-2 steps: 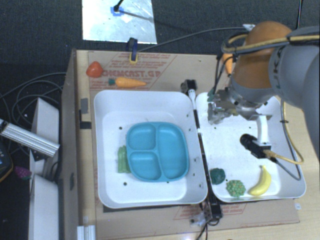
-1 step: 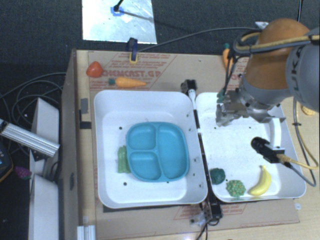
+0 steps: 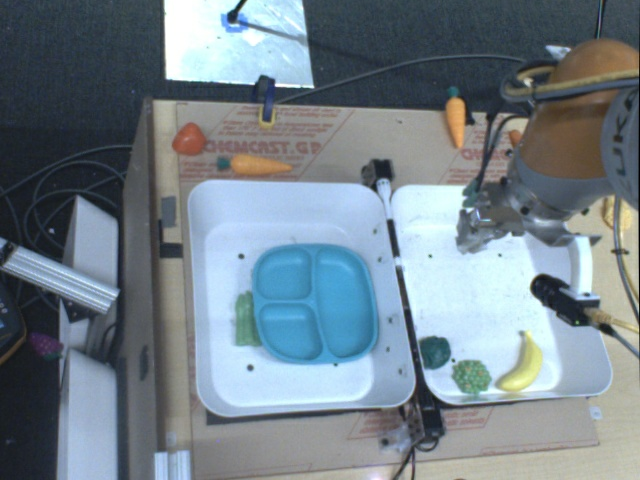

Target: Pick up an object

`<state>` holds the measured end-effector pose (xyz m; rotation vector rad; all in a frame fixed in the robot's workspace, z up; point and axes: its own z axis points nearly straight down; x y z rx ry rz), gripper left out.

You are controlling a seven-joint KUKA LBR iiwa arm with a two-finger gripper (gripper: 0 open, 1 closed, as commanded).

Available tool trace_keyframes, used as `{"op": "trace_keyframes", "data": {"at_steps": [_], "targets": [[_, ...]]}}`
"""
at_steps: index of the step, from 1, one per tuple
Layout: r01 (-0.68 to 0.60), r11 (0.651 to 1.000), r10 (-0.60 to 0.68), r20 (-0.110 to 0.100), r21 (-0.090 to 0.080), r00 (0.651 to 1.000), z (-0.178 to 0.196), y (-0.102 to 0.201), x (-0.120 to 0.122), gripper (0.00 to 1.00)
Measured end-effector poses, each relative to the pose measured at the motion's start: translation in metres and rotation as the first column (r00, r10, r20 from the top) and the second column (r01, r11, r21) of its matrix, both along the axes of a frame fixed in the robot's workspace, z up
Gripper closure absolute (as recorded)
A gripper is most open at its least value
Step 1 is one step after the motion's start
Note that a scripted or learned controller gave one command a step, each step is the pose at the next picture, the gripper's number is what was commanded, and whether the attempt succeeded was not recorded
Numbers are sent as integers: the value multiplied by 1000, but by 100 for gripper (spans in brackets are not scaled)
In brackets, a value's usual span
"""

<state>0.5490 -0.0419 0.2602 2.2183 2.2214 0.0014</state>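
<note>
Two bins, banana (image 3: 522,363) and green toys lower right, claw (image 3: 476,230) above, grip state unclear.

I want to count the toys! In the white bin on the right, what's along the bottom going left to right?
Dark green toy → bumpy light green toy, maybe broccoli → banana.
</note>
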Motion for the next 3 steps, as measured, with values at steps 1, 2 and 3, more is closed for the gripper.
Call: {"op": "trace_keyframes", "data": {"at_steps": [1,2,3], "targets": [[-3,1000,3,-2,2,1000,-35,53,26,100],[-3,1000,3,-1,1,1000,-34,52,26,0],[-7,1000,7,1,2,1000,-24,53,26,100]]}}
